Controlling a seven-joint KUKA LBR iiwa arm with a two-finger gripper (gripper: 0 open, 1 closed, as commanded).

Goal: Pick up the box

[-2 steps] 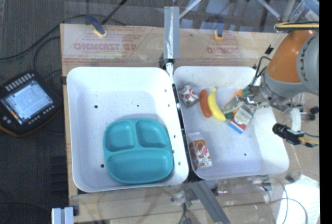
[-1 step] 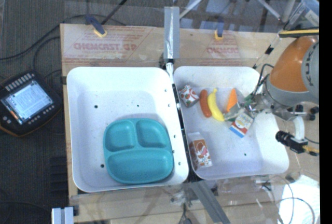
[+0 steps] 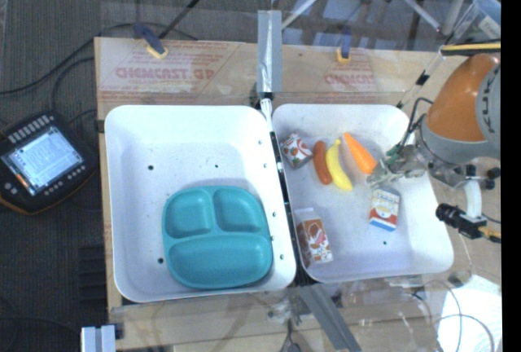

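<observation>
The arm (image 3: 468, 110) entered from the right, its orange band above the right bin's (image 3: 423, 248) far right corner. The tool (image 3: 396, 160) hung low over the right half of that bin, just right of the carrot's near end. Whether it was wide or narrow could not be told; nothing was seen held in it.

Right bin contents:
- Box (image 3: 383, 209), white with blue and red print, lying flat on the bin floor just below the tool, toward the bin's right side. Whether tool and box touched could not be told.
- Carrot (image 3: 359, 152), orange, lying at a slant, its near end just beside the tool.
- Banana (image 3: 339, 168), yellow, left of the carrot, touching or nearly touching it.
- Sausage (image 3: 322, 162), reddish-brown, just left of the banana.
- A small red-and-white pack (image 3: 295, 151) near the bin's far left corner.
- A brown carton (image 3: 313, 239) near the bin's front left, by the divide between the bins.

Left bin (image 3: 138, 138): a teal plate (image 3: 217, 235) with three compartments lay in the near right part.

The bench (image 3: 187, 69) behind the bins was a tan board with red lettering. A pendant (image 3: 41, 160) with a lit screen lay on the floor to the left.
</observation>
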